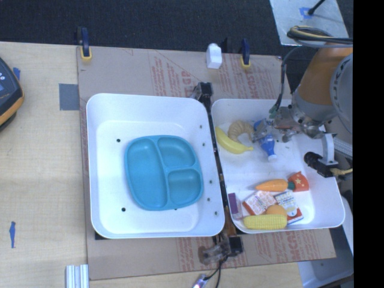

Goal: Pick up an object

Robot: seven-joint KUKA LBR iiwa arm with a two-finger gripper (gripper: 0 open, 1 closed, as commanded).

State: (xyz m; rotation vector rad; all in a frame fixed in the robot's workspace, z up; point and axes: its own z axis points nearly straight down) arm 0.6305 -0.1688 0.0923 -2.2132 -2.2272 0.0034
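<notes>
Gripper (271, 138) low in right bin (333, 212), far side; finger state indiscernible. Curved yellow banana (231, 143) just left of it, touching a beige croissant (241, 128).

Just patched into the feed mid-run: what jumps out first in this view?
The big blue divided plate dominates, lying alone in the left bin. The right bin holds a cluster of toy food: a banana near its upper left, a carrot and corn cob toward its near edge. The tool sits low over that bin's far end, by a small blue item.
</notes>
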